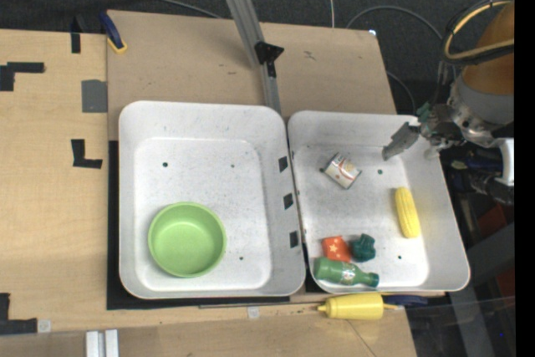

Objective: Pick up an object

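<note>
In the right bin (435, 263) lie a small silver can (341, 170) on its side, a yellow corn cob (406, 211), an orange toy (335, 247), a dark teal piece (363, 247) and a green bottle (345, 272) along the front wall. My gripper (399, 143) hangs over the bin's far right part, above the corn cob and to the right of the can. It touches none of them and nothing shows in it.
A green bowl (187, 239) sits in the front of the left bin (134, 180). A yellow bottle (354, 307) lies on the bench just outside the right bin's front edge. A grey pole (242, 4) slants up behind the bins.
</note>
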`<state>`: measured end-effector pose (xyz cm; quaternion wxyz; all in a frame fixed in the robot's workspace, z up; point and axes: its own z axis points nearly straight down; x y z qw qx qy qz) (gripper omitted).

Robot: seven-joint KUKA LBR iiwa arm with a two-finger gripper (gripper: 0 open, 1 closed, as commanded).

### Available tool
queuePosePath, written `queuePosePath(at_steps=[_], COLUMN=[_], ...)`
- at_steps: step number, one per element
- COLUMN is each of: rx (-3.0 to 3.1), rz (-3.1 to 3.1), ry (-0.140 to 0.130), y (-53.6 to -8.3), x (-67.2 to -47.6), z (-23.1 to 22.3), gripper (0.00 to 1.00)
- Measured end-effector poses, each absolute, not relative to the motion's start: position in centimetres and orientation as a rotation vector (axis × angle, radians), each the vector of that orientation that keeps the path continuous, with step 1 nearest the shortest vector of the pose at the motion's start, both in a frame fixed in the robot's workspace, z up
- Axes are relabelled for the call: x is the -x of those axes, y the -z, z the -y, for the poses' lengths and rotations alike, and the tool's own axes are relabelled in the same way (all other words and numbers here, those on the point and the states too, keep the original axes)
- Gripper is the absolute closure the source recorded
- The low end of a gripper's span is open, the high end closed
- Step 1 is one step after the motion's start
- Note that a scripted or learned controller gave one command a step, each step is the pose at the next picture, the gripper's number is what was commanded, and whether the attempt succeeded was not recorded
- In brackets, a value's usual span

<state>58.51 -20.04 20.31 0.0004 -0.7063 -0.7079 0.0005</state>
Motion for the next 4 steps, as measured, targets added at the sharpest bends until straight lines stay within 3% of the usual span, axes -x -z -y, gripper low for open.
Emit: queuePosePath(at_steps=[1, 3, 4], rx=[2.218, 2.221, 2.217], rz=[2.224, 2.225, 2.224], ry=[-0.002, -0.003, -0.003], y=[-20.3, -8.8, -9.9], x=[-58.5, -58.0, -58.0], z=[20.0, 20.3, 20.2], gripper=[0.0, 0.0, 1.0])
